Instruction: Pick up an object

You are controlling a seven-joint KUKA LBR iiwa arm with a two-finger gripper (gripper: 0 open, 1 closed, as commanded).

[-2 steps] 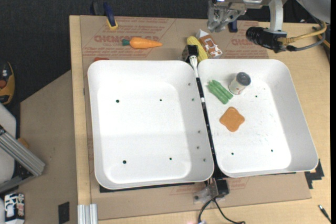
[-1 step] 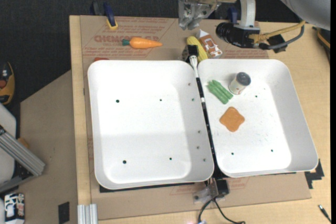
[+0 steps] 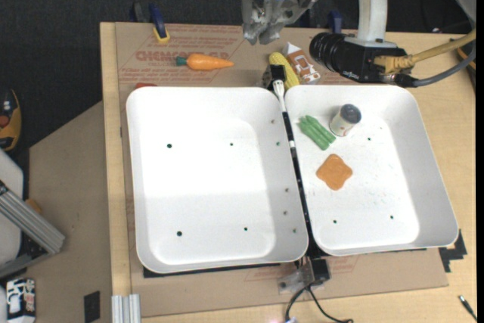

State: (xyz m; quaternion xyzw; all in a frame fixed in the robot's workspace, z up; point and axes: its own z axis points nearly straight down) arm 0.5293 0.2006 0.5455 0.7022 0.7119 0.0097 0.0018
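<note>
My gripper (image 3: 264,25) hangs high above the bench's back edge, behind the gap between the two bins, with nothing seen in it. In the right bin (image 3: 423,163) lie a green ridged piece (image 3: 316,131), a small grey and white cylinder (image 3: 346,119) and a flat orange piece (image 3: 333,171). All three sit in that bin's back left part, well in front of the gripper. The left bin (image 3: 151,163) shows its bare white floor.
Behind the bins on the brown board lie a toy carrot (image 3: 203,62), a yellow piece (image 3: 278,63), a brown packet (image 3: 303,66) and a black item (image 3: 276,77) at the bins' shared back corner. A blue and yellow clamp (image 3: 159,25) grips the board's back edge.
</note>
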